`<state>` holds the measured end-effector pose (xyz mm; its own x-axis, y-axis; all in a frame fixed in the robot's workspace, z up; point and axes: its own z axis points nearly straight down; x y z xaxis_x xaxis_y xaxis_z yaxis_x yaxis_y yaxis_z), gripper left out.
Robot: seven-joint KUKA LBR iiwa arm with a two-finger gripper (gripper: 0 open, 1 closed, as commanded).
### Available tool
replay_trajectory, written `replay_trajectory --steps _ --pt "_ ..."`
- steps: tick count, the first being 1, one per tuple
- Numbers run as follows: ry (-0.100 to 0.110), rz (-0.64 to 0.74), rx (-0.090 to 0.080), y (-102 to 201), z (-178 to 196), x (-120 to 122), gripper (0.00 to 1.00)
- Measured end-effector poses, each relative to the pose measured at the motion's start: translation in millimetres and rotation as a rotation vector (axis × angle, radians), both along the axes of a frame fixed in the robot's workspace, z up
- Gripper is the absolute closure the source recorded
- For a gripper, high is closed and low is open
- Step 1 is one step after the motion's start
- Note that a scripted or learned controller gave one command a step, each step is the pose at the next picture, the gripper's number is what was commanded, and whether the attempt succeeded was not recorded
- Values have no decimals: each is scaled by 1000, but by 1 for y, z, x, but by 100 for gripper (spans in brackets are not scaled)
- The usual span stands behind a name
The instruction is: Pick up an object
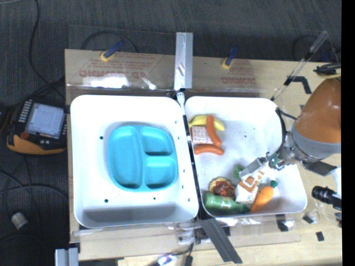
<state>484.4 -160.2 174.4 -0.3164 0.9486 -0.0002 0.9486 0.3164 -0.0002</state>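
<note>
I've got fingers (265, 163), state can't tell, over small white-orange carton (250, 185), lower right: light, stiff; grip flat sides.

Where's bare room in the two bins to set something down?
Free: the right bin's floor between the hot dog and its far-right wall, and the left bin's rim strip around the blue tray. Crowded: the near corner around the carrot and gripper.

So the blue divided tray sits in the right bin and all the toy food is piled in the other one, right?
Not quite. The camera view shows the blue divided tray in the left bin, not the right one. The toy food, including the carrot and banana, is piled in the other one, the right bin.
</note>
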Motion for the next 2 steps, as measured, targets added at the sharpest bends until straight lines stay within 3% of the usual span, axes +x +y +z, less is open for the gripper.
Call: replay_trajectory --steps 1,2 --pt "-17 21 -4 -11 -84 5 0" --pt "-20 22 -1 -9 -74 7 100"
